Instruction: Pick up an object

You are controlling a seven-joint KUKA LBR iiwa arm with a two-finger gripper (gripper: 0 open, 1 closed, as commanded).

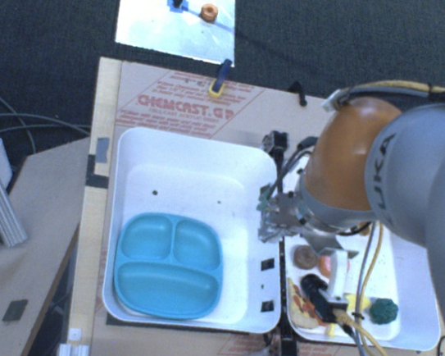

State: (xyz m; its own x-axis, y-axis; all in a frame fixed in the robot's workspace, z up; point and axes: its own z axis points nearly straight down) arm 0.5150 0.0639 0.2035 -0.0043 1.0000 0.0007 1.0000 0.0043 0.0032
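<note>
Left to right, then. Left bin (pixel 201 157): blue divided plate (pixel 169 265) at 7 o'clock. Right bin (pixel 424 328): clutter at 6 o'clock, green lump (pixel 384 310), brown disc (pixel 305 258). Claw (pixel 276 219) over divider between bins; grip state cannot tell. Risk, as judged: descent striking rim; crowded items jamming, slipping.

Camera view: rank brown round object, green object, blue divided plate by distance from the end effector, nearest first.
End effector sits over the seam between the bins.
1. Brown round object, right bin, just beside it.
2. Blue divided plate, left bin.
3. Green object, right bin's far side.
</note>
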